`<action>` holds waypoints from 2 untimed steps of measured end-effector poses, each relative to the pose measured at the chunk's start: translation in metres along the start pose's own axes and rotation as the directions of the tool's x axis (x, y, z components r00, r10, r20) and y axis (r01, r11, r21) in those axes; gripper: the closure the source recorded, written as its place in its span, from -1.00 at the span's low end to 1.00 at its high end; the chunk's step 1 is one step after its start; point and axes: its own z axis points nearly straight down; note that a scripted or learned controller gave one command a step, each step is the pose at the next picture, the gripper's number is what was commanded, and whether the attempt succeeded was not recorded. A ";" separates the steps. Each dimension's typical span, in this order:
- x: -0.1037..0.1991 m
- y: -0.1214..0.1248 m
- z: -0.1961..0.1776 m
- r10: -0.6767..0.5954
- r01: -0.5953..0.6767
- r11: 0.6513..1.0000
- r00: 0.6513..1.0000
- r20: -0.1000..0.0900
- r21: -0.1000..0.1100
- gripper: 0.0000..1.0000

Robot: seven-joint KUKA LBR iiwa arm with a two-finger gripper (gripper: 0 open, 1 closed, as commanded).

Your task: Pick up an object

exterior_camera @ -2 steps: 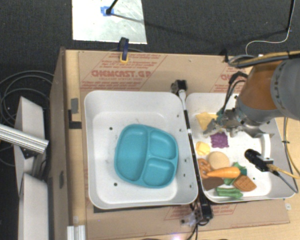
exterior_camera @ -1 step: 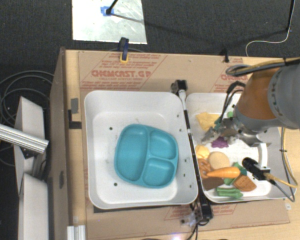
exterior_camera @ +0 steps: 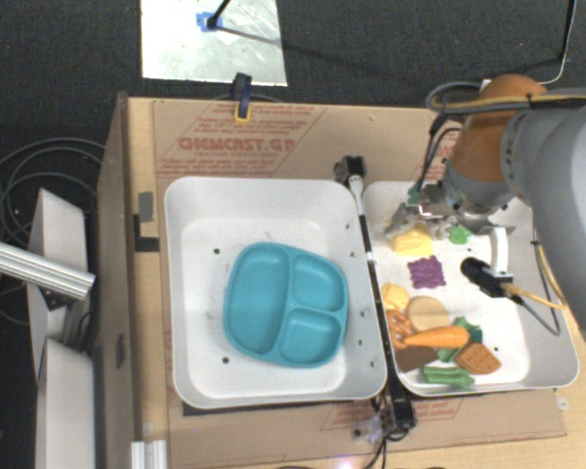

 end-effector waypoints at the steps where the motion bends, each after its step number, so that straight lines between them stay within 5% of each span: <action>1: -0.014 -0.059 0.001 0.008 -0.008 1.000 1.000 -0.002 0.013 -1.00; 2: 0.000 -0.076 0.001 0.006 -0.006 1.000 1.000 -0.002 0.011 -1.00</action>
